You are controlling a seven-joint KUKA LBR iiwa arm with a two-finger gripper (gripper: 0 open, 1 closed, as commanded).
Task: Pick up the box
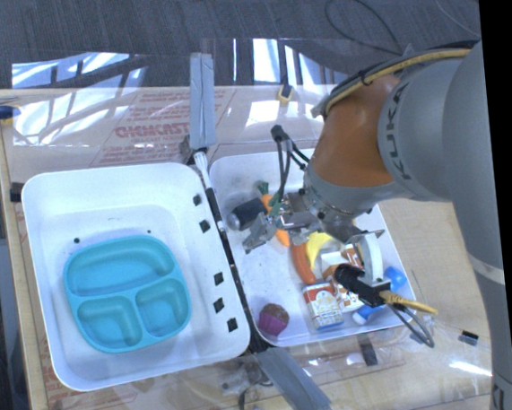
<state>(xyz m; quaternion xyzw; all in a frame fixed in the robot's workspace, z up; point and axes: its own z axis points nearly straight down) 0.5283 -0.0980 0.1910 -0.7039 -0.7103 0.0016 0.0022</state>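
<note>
Closest to the camera, the small red-and-white cardboard box (324, 307) lies flat at about 6 o'clock in the right-hand shallow white plastic bin (261, 278), tight to the near wall. A round purple fruit-looking ball (273, 318) sits at the box's 9 o'clock, a little apart, and there's a small blue plastic piece (395, 280) at its 2 o'clock.

Over at 9 o'clock, the other white plastic bin (49, 210) holds a light-blue three-compartment plastic tray (125, 293). It's probably just parked there out of the way.

Just past the box at 12 o'clock, an orange carrot-shaped toy (301, 264) and a yellow banana-shaped toy (318, 249) crowd together. My guess is the box is hemmed in on that side and easiest to take from straight above.

Farther back, the gripper (261, 235) hangs at roughly 10 o'clock from the box, well apart from it, so I'd say it isn't lined up yet. Honestly can't tell if it's open or closed.

Count:
- two bins
- one box
- one ball
- one tray
- one orange toy
- one yellow toy
- one blue piece
</note>
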